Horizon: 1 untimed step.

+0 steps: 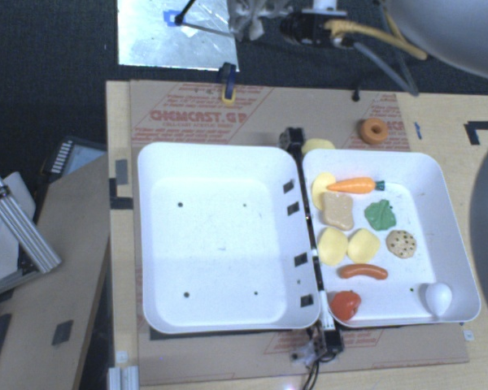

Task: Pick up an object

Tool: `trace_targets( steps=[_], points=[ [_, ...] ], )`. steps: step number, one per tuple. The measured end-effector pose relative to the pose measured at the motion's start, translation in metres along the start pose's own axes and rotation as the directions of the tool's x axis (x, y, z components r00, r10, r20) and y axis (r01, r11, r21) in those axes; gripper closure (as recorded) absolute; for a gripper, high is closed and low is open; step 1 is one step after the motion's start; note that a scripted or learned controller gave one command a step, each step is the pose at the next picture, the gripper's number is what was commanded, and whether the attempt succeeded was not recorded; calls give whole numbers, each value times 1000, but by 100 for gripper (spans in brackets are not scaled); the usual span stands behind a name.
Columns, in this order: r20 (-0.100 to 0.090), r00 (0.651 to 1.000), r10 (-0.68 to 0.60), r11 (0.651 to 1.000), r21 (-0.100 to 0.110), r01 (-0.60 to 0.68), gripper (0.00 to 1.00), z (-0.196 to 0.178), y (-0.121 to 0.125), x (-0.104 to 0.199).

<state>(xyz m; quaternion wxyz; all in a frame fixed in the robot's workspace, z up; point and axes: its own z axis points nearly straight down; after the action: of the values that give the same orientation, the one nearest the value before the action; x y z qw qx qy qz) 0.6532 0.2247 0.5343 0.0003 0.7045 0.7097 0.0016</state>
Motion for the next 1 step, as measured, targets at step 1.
trace_targets(
  steps=[1],
  points=[
    [3,1000,2,1000,6,-2,100,68,15,10]
  ],
)
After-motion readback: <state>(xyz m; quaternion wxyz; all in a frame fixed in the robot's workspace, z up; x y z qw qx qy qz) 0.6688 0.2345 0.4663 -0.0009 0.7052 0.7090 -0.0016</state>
